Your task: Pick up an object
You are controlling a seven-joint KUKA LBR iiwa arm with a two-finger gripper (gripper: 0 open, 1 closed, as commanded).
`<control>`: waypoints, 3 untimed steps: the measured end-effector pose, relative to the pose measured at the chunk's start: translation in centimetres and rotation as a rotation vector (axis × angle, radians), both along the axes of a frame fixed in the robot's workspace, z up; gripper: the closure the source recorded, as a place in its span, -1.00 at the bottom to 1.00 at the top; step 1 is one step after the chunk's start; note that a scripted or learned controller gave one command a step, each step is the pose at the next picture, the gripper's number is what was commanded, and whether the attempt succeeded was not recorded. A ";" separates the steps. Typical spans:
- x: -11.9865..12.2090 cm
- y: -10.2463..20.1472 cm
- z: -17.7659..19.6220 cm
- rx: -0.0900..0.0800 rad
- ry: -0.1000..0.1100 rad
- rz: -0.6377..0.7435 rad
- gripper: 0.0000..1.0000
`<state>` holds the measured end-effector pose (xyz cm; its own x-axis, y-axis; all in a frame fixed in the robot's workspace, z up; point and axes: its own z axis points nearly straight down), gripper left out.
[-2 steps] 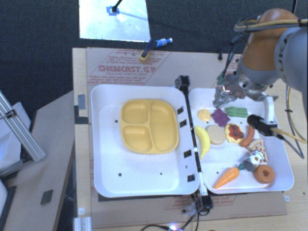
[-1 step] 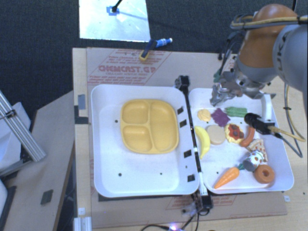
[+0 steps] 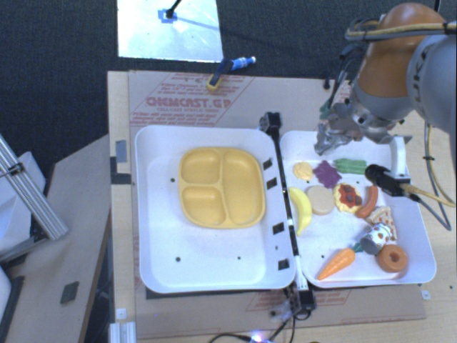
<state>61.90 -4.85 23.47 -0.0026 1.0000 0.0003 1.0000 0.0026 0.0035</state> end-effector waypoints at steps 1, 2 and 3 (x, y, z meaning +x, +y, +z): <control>-0.9 0.8 -1.2 0.000 0.003 0.002 1.00; 0.3 0.8 -1.4 0.000 0.000 0.004 1.00; -1.0 -0.1 -0.3 0.000 0.002 -0.002 1.00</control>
